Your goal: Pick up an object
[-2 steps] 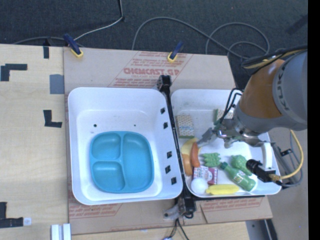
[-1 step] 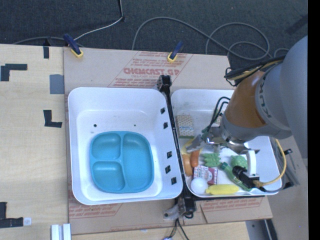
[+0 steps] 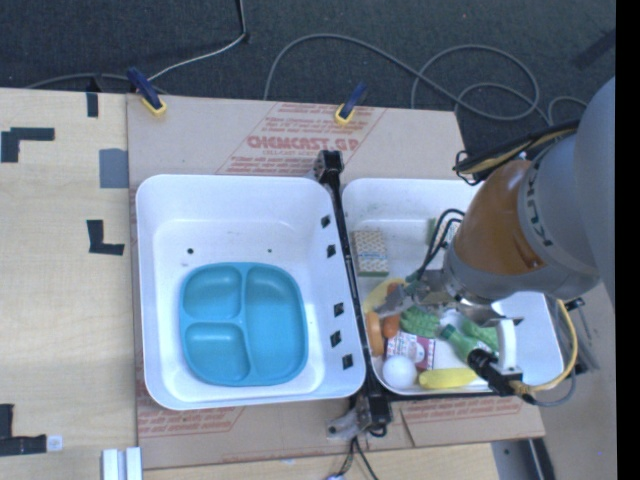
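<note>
Gripper [image 3: 432,303] sat low in right bin [image 3: 400,200], over object pile; could not tell finger state. Green object [image 3: 470,336] at its 4 o'clock, white ball [image 3: 399,370] at 7. Blue tray [image 3: 243,323] in left bin [image 3: 160,208].

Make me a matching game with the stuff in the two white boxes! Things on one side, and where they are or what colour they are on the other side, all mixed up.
Things:
1. divided plate
2. white ball
3. banana
4. small box

Clues:
A. yellow, lying along the right bin's near edge
B. blue, alone in the left bin
C. near the dividing wall, farther back in the right bin
D. round, right bin's near-left corner

Pairs: 1-B, 2-D, 3-A, 4-C
</note>
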Available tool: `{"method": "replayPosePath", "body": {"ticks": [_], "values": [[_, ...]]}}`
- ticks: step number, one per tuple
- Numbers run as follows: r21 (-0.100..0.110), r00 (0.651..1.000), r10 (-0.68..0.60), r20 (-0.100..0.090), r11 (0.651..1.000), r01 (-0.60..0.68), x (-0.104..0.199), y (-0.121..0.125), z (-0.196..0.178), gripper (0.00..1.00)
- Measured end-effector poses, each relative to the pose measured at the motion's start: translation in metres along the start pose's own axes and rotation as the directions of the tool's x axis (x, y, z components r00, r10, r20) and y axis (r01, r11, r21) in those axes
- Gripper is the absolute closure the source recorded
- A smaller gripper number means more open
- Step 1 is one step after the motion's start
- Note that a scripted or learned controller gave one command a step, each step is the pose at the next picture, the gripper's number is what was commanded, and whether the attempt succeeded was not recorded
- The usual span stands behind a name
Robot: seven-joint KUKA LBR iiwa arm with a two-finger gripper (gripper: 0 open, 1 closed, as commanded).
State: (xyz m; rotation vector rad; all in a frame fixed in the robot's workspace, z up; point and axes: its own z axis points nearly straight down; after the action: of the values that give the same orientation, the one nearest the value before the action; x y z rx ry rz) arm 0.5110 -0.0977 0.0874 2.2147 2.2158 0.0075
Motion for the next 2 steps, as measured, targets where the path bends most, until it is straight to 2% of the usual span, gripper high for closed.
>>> {"method": "replayPosePath", "body": {"ticks": [1,2], "values": [[0.002,1.000,-0.003,-0.004,1.000,0.003,-0.002,0.001,0.000,0.00],[0.010,1.000,0.000,-0.005,1.000,0.001,-0.006,0.018,0.001,0.00]]}}
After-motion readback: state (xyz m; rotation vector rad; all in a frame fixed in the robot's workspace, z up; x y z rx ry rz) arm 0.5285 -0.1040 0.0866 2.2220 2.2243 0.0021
